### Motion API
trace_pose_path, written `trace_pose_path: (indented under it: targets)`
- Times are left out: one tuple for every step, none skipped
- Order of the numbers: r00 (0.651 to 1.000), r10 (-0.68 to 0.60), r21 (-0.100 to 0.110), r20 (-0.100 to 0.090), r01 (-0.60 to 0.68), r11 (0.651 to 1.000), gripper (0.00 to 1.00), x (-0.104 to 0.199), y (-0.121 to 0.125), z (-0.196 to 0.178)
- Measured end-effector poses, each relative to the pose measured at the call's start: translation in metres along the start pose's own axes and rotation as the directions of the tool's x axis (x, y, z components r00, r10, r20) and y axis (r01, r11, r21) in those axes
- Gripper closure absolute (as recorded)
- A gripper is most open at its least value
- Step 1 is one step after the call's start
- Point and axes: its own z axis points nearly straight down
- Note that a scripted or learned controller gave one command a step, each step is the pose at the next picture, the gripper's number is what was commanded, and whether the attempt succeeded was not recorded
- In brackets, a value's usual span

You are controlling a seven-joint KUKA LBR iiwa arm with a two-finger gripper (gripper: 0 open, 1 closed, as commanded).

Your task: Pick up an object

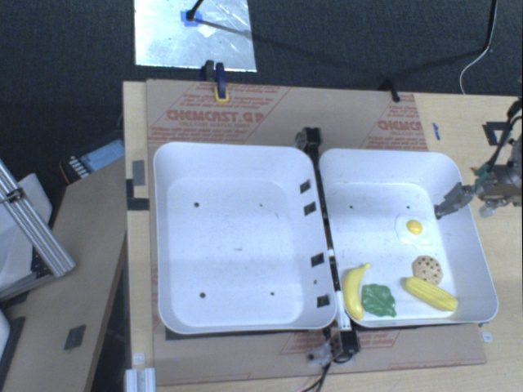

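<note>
White plastic walls keep the fried egg [413, 228], cookie [426, 268], corn [431, 294], banana [354, 291] and green leaf [378, 300] corralled near-right in the right bin [384, 170], while the tool [458, 196], grip state unclear, hovers at its right rim.

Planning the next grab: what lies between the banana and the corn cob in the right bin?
The green leafy piece, touching the banana, then bare bin floor up to the corn cob, in the camera view.

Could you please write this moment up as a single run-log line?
gripper: over right bin's right rim, nothing visibly held | right bin: fried egg, cookie, banana, green leaf, corn cob
</note>
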Motion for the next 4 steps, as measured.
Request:
trace_pose_path:
  targets:
    - [1.0,-0.009,-0.023,0.005,0.009,1.0,0.0,0.046,0.086,-0.176]
    - [1.0,-0.006,-0.015,0.001,0.006,1.0,0.0,0.088,0.052,-0.277]
    - [1.0,-0.006,-0.007,0.002,0.006,1.0,1.0,0.085,0.053,-0.28]
    - [1.0,-0.014,-0.002,-0.004,0.014,1.0,1.0,0.2,0.088,-0.273]
